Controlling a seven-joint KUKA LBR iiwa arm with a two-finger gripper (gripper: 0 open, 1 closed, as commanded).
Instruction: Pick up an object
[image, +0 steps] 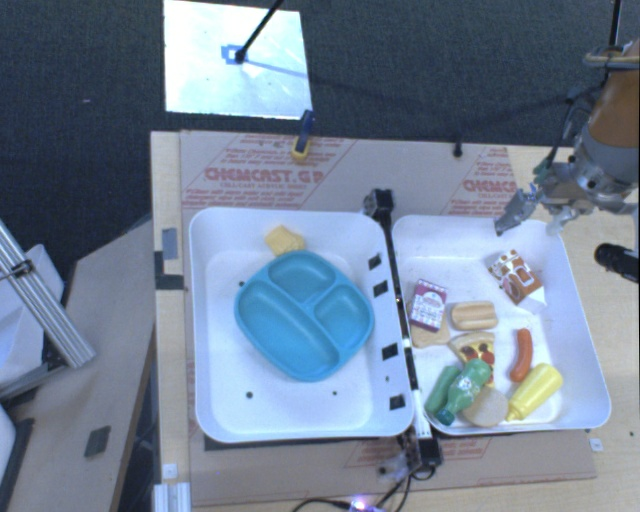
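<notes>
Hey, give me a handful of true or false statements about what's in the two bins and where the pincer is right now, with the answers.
1. The blue tray lies in the left bin. True.
2. The pincer is gripping the hot dog bun. False: it hovers over the right bin's top edge, with nothing between its fingers.
3. The yellow bottle sits in the right bin's lower right part. True.
4. The green bottle is on the blue tray. False: it lies in the right bin, near the divider.
5. A small yellow piece sits just above the tray. True.
</notes>
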